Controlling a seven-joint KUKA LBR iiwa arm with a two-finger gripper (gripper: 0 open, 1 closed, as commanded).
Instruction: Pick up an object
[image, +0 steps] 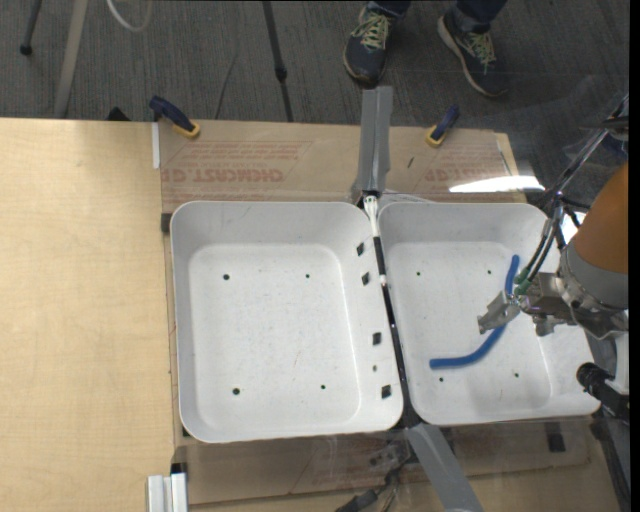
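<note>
We see two shallow white bins side by side on the bench (80, 300). In the right bin (450, 400) lies a blue, curved, tube-like object (475, 352), stretching from the middle of the bin floor up toward the bin's right edge. Its lower end rests flat on the floor nearer the front edge, while its upper end rises beside the gripper (508, 310), which hangs over the right half of this bin. We cannot tell how far apart the fingers stand, nor whether they grasp the blue object. The arm (605, 240) enters over the bin's right edge, its orange band showing. The left bin (190, 320) sits against the right bin's left edge.
</note>
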